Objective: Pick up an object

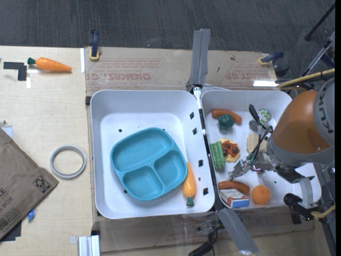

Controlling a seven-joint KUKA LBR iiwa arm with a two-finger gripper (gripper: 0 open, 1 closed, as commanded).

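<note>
Small carton (235, 198) — just below the gripper (238, 169), its 2 fingers apart, holding nothing.

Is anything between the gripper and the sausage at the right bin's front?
Nothing visible. The gripper hangs over bare bin floor just above the sausage. The orange and small box sit beside it, close enough to crowd a grasp.

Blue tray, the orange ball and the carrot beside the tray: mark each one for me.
Blue tray (149, 163): camera view, on the ridge between its compartments.
Orange ball (261, 194): camera view, middle of the ball.
Carrot (189, 182): camera view, middle of its orange body.
</note>
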